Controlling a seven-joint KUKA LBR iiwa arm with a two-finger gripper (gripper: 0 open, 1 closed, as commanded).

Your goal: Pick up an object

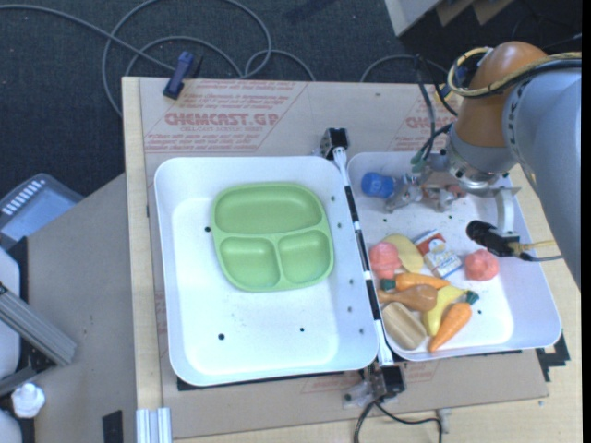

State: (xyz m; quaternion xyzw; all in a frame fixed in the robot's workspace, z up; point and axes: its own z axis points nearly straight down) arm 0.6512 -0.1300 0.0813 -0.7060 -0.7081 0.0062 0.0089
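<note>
- Watching my arm point(517, 90) reach in from the right over the right bin point(531, 303), its gripper point(416, 190) low near the far end.
- I cannot tell whether the claw is clenched or released.
- A blue object point(376, 185) lies just left of the gripper, near the bin's far left corner.
- Toy food crowds the near half: an orange carrot point(451, 325), a yellow banana point(441, 298), a pink ball point(481, 266).
- A green divided plate point(272, 233) sits in the left bin point(185, 275).
</note>
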